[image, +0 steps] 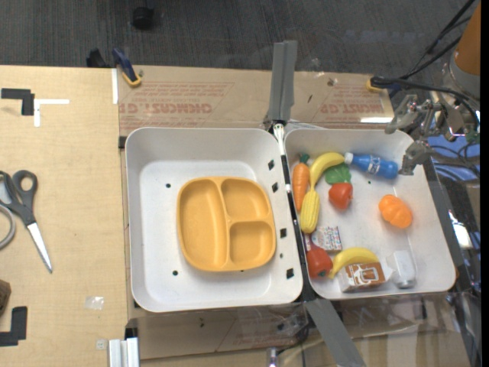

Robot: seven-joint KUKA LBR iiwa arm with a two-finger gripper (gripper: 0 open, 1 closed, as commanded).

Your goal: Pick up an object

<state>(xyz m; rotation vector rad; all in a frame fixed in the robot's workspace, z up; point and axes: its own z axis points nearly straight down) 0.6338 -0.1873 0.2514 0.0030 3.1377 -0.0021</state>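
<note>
The right bin [439,205] holds several toy foods. A blue bottle [374,165] lies at the back, with a yellow banana [326,164], a carrot [301,179] and a corn cob [309,209] to its left. A red tomato [341,195] and an orange fruit [396,211] sit mid-bin. A second banana [353,258] and a brown carton [363,276] lie at the front. My gripper [411,140] hangs over the bin's back right corner, just right of the bottle's end. It is open with nothing between its fingers.
The left bin [145,205] holds a yellow divided plate [227,222]. Scissors [27,212] lie on the bench at far left. A grey divider bar [283,82] runs back from between the bins. Cables hang at the right edge.
</note>
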